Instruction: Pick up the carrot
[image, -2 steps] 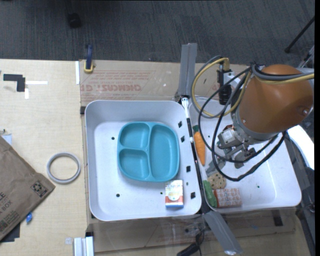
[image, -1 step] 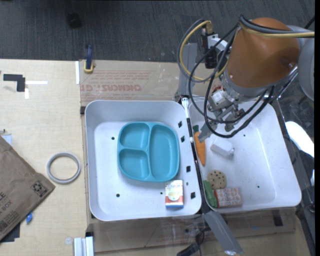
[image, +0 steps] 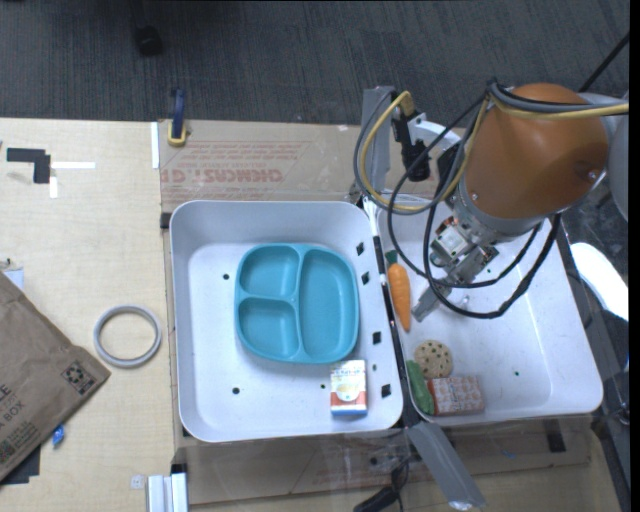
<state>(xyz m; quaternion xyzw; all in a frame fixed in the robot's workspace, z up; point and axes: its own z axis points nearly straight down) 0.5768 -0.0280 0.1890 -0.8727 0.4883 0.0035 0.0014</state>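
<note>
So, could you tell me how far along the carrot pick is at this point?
Done: the arm has reached into the right bin, with the gripper close beside the carrot. In hand: nothing visibly; the carrot lies on the bin floor against the left wall, above the cookie. Left: closing on the carrot and lifting it.

The arm (image: 535, 150) is reaching in from the right, its big orange band facing the camera and hiding most of the wrist. Black and yellow cables are looping around it on the left. Below the band, the tool (image: 428, 300) is pointing down and to the left, its grey tip hanging low.
</note>
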